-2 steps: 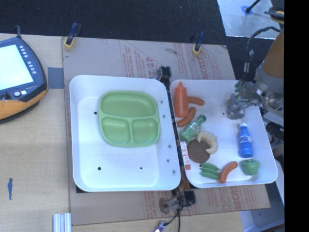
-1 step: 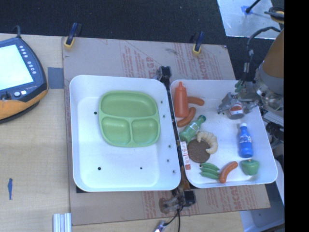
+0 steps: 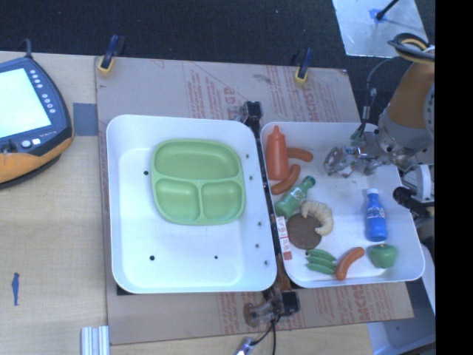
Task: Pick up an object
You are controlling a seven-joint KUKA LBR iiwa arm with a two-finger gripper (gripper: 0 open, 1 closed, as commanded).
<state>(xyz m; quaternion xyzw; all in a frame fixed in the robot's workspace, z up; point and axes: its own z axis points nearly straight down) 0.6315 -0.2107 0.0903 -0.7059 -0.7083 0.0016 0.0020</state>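
1. The desk [image 3: 59, 220] carries two white bins side by side. The left bin [image 3: 133, 235] holds one green divided plate [image 3: 198, 181]; the right bin [image 3: 403, 268] holds all the small things.
2. The arm [image 3: 410, 98] reaches over the right bin's upper right part. Its claw [image 3: 346, 161] hangs above bare bin floor; whether it is apart or together I cannot tell, and nothing shows within it.
3. One orange bottle [image 3: 276, 152] lies at the right bin's left wall: probably stiff, light plastic, best taken across its round body.
4. One blue bottle [image 3: 375, 214] lies apart from the rest, below the claw, so it looks the easiest pick; smooth, likely slippery, grip mid-body.
5. One green bottle [image 3: 295, 196] lies tilted near the middle, touching other pieces.
6. One brown disc [image 3: 303, 231] with one pale croissant [image 3: 318, 214] resting on it: flat, hard to pinch.
7. Three sausages: two [image 3: 299, 154] [image 3: 285, 180] by the orange bottle, one [image 3: 349, 262] at the lower edge; thin, light, prone to roll.
8. One green apple [image 3: 382, 255], round, may slip.
9. One green pea pod [image 3: 321, 261], small.
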